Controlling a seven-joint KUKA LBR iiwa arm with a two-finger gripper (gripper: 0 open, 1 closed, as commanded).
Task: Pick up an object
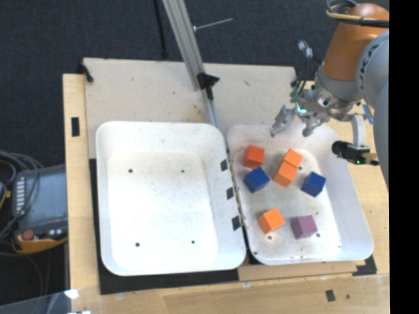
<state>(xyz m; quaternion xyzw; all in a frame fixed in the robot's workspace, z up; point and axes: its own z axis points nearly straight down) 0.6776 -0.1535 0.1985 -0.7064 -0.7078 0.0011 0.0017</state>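
- The gripper (294, 125) is seen above the far rim of the right bin (350, 195), its jaws spread and nothing caught between them — a stance judged to suit a descent.
- Six blocks are gathered in that bin: an orange block (254, 156) lies nearest the jaws, a blue block (256, 179) just beside it.
- The left bin (163, 195) is set alongside, probably as a drop place.
- Nothing is lifted yet.
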